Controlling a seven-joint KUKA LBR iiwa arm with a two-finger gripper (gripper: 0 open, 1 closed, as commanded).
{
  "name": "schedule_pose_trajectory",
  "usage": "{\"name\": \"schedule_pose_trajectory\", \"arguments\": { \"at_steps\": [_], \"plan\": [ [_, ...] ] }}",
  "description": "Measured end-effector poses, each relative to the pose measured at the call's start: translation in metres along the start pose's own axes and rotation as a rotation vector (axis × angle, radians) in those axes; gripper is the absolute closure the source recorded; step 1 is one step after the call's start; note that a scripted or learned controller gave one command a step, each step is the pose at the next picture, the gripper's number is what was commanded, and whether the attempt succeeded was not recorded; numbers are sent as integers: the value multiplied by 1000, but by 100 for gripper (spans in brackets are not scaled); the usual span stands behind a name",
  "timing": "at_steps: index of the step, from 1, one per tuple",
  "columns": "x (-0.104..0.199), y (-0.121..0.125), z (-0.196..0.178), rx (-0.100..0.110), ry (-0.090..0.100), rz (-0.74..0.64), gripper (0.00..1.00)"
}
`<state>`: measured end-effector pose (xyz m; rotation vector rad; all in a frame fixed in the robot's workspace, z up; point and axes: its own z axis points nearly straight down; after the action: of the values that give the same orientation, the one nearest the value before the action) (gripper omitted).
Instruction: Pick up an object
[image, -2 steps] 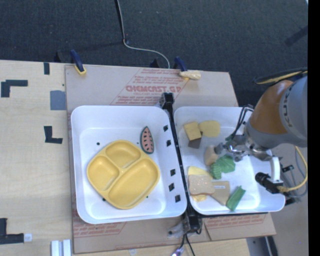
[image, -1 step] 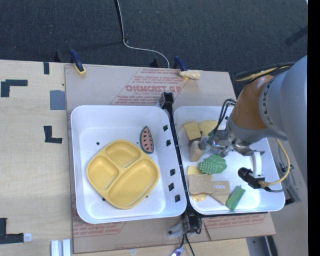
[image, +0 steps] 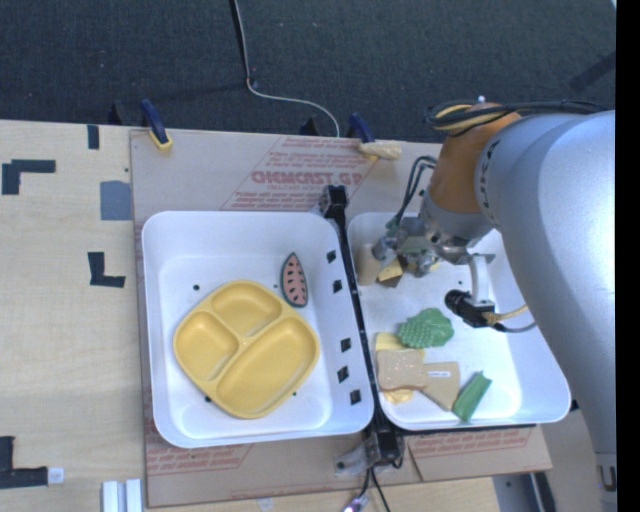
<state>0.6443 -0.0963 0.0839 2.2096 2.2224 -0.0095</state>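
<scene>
Gripper (image: 405, 262) is reaching into the far part of the right bin (image: 530, 385), directly over a small yellow and brown piece (image: 389, 272). Jaw state cannot be determined here, since the wrist is covering that area. Remaining candidates are lying nearer the front: a green leafy piece (image: 425, 328), a tan flat slab (image: 417, 373) and a green stick (image: 471, 396). The left bin (image: 160, 300) is holding a yellow divided plate (image: 246, 346) and a watermelon slice (image: 293, 279). The yellow and brown piece is probably light, rigid toy food; gripping across its narrow sides is advisable, since smooth plastic is likely to slip.
</scene>
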Motion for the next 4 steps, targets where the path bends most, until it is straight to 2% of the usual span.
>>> {"name": "schedule_pose_trajectory", "arguments": {
  "at_steps": [1,2,3,4],
  "plan": [
    [-8,21,1,22,1,3,0],
    [-7,20,1,19,-4,7,0],
    [-1,3,0,3,3,8,0],
    [3,5,-9,3,10,4,100]
  ]
}}
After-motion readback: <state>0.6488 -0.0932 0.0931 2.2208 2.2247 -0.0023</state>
